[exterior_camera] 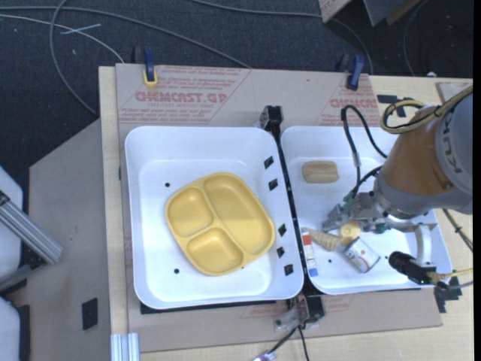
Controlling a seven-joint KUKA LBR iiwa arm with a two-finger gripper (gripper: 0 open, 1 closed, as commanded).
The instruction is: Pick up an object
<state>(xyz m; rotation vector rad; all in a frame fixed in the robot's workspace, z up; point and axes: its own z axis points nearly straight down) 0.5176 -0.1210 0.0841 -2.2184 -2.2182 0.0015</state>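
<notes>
Low in the right bin (331, 138), the gripper (347, 218) sits at the end of the arm (421, 168), which comes in from the right with its orange band above the wrist. Whether it is released or clenched I cannot tell; the metal parts around it blur together and nothing is plainly seen in its grasp.

Three small things lie close to it. A yellow piece (349, 232) is touching or just under the gripper. Just left of that, a tan cone (325, 239) lies on its side near the bin's left wall. Just below the gripper, a small white tube (362, 256) with a red mark lies tilted; its print is too small to read. Near the bin's top left, well apart from these, rests a tan block (320, 172).

The left bin (143, 201) holds a yellow tray (219, 222) with three compartments, turned at a slant in the middle of the floor.

Both bins rest on a board (188, 92) covered in brown paper printed in red with "CHEMCAST GP", readable above the left bin and partly again above the right. Blue clamps (149, 65) grip the board's far edge. Black cables (361, 145) loop over the right bin toward the arm.
</notes>
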